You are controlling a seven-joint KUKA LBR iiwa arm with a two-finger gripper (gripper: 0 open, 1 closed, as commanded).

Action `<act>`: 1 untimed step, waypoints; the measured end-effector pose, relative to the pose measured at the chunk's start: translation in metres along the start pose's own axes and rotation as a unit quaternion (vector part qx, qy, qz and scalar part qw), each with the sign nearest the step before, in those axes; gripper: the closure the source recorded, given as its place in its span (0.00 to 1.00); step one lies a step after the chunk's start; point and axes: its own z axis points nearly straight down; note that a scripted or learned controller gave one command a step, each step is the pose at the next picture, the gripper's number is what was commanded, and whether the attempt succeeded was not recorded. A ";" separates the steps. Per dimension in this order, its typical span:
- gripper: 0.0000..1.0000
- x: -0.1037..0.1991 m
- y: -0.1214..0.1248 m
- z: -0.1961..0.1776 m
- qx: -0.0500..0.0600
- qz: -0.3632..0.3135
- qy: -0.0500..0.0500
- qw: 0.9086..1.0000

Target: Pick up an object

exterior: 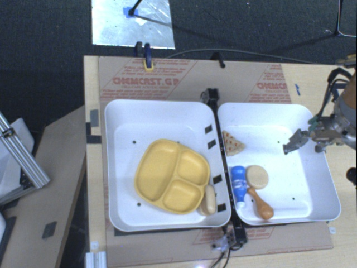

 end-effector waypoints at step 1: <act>0.00 0.000 0.002 -0.005 -0.005 -0.001 -0.001 1.000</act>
